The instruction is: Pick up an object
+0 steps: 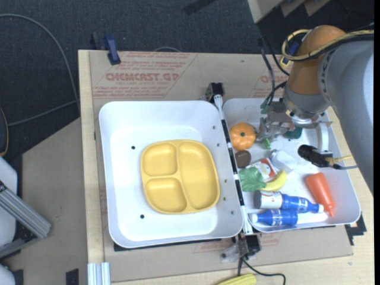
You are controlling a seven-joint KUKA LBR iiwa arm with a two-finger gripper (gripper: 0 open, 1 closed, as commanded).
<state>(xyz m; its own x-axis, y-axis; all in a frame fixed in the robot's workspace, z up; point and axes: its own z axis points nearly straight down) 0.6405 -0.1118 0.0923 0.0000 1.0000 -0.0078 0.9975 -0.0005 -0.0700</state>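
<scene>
My gripper [275, 128] is low in the back of the right bin [350, 200], just right of a small orange pumpkin [243, 135]. A bit of teal-green stuff [293, 133] lies beside the gripper tip. In front of it lie a brown round piece [242, 158], a green leafy item [253, 178], a small banana [275, 181], an orange carrot-shaped bottle [320, 192] and two blue-and-white bottles [285, 203] along the front wall.
The left bin [119, 129] holds a yellow divided plate [178, 176]. A ridge [228, 153] separates the two bins. The arm's grey body and orange band [314, 58] hang over the right bin's back right corner.
</scene>
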